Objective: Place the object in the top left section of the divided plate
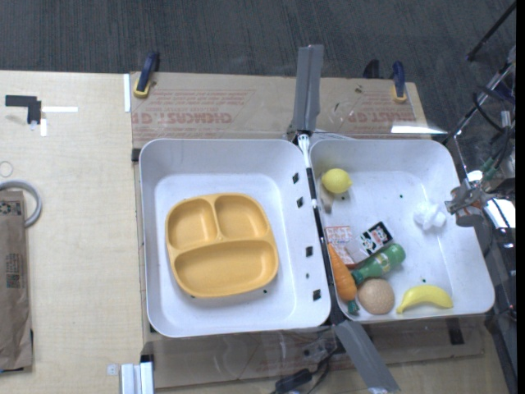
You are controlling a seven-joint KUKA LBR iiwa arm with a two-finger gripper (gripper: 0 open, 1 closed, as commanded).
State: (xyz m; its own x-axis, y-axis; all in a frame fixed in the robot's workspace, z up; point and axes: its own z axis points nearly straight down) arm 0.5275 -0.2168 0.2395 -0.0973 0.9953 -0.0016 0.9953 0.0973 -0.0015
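Wooden bench (74, 220), white bins (156, 220), dark floor (205, 15)

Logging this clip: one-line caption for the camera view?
Yellow divided plate in left bin; toy foods in right bin.

Just one fixed camera here, it sat above the bench (74, 220) looking down at a slant, far enough back to catch both white bins (152, 245) whole plus dark floor past the far edge.
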